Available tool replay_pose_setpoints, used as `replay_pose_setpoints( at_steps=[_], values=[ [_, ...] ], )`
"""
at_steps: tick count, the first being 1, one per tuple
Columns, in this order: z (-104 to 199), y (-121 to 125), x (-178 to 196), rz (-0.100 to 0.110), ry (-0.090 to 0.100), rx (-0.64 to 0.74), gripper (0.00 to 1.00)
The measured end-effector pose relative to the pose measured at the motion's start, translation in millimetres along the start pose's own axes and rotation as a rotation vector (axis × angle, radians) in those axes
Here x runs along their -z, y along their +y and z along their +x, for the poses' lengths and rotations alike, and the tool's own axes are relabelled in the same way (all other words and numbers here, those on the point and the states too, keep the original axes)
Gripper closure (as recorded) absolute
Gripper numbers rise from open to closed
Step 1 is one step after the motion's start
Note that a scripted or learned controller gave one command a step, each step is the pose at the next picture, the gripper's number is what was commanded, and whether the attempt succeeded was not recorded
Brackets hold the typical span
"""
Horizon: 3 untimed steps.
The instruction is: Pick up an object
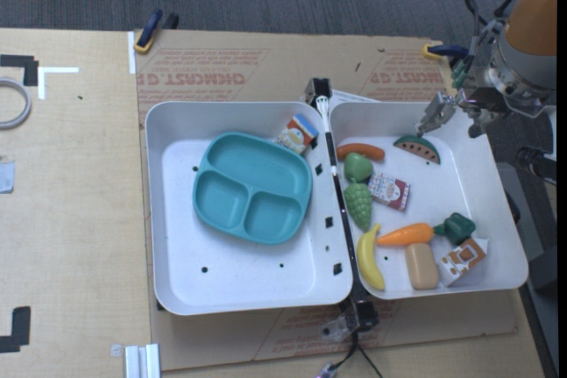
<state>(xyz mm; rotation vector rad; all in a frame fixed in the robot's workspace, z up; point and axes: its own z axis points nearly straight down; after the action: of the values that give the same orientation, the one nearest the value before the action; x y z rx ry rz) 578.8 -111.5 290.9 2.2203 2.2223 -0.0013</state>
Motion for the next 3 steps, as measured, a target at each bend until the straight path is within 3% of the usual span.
replay_pose_setpoints(
  at_steps=[1,2,3],
  values=[
    [46,3,-92,0.001,0.0,-0.001,0.0],
    [56,-58,-99,0.001,0.0,-0.005,0.0],
    [48,2,-99,0.0,0.0,0.0,0.0]
  ],
)
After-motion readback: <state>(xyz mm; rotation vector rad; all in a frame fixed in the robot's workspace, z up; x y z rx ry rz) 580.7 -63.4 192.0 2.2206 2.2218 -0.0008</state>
